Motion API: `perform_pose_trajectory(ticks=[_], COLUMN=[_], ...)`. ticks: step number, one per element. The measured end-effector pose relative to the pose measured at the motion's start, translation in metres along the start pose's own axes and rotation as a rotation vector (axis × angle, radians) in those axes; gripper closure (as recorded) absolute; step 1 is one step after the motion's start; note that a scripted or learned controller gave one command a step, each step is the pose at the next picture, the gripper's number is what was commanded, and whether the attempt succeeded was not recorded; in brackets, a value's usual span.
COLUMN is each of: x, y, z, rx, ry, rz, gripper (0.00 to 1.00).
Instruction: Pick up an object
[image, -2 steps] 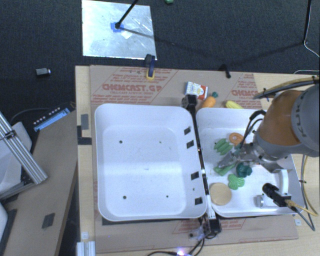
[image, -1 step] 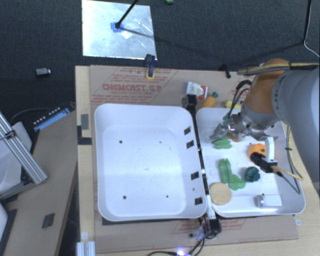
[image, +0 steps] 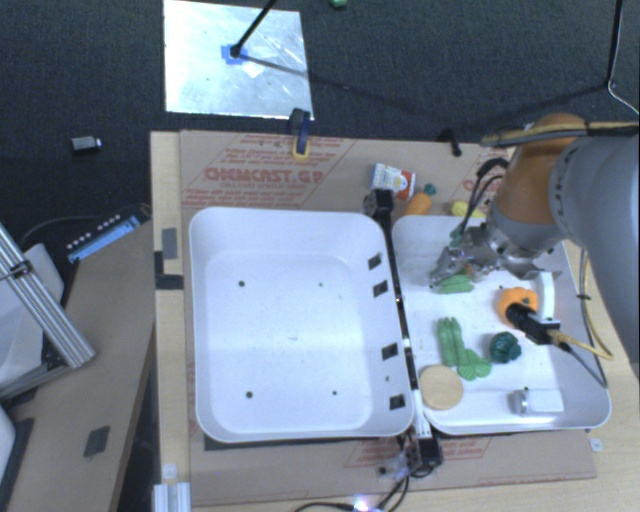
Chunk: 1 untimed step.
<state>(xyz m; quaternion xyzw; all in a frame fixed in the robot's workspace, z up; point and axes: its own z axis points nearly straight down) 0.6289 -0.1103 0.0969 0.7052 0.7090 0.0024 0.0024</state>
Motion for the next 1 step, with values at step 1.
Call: perform_pose_trajectory(ticks=[1], x=[0.0611], y=[0.0448], z=[-0.0945], rx=[-0.007], ry=[0.001], rz=[-0.006], gripper=[1.00])
